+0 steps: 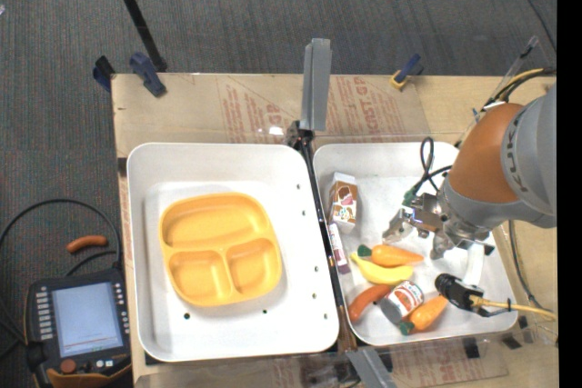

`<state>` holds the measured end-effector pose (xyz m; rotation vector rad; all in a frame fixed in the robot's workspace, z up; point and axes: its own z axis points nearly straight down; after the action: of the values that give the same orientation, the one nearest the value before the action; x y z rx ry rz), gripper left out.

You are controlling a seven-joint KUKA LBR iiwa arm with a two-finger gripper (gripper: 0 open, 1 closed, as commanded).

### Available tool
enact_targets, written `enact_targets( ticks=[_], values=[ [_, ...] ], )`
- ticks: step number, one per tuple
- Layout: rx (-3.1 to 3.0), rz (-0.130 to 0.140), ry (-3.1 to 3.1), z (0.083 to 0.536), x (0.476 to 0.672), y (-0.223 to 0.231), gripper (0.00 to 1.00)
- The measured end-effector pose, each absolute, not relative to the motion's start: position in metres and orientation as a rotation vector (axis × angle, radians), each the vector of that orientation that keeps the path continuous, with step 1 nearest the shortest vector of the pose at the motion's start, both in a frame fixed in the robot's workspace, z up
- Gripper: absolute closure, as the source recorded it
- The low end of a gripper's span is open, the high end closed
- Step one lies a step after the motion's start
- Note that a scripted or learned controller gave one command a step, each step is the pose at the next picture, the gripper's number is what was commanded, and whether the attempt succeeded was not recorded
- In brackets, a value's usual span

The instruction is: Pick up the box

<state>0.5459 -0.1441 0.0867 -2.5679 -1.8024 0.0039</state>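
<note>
Here we are over the bench, two white bins side by side, and the arm is leaning in from the right above the right bin. The box, a small brown-and-white carton, lies flat near that bin's left wall, toward the far end, with bare white floor around it. The pincer hangs a little to the right of the box, apart from it, above the toy pile; whether it is wide or narrow I cannot tell from this angle, and nothing shows gripped in it. Just nearer the camera sit a banana, a carrot, a red sausage-like piece, a small can and a second carrot, clustered together. A slim marker-like stick lies along the left wall below the box. Over in the left bin rests a yellow divided tray, well out of play. Now, that box looks light and thin-walled, probably cardboard, so it should lift easily but could dent or skid on the smooth bin floor if pinched off-centre. The best bet, I'd say, is a hold across its narrower width at the middle. The wall close on its left leaves tight room for a finger there, so that is the risk.
</note>
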Motion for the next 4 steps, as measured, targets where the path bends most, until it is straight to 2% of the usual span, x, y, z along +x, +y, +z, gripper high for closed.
enact_targets(
  ticks=[2,3,4],
  values=[
    [-2.569,0.003,-1.801,0.087,0.546,-0.144,0.00],
    [-2.807,0.007,-1.400,0.127,0.543,-0.101,0.00],
    [-2.798,0.004,-1.418,0.087,0.475,-0.159,0.00]
  ],
)
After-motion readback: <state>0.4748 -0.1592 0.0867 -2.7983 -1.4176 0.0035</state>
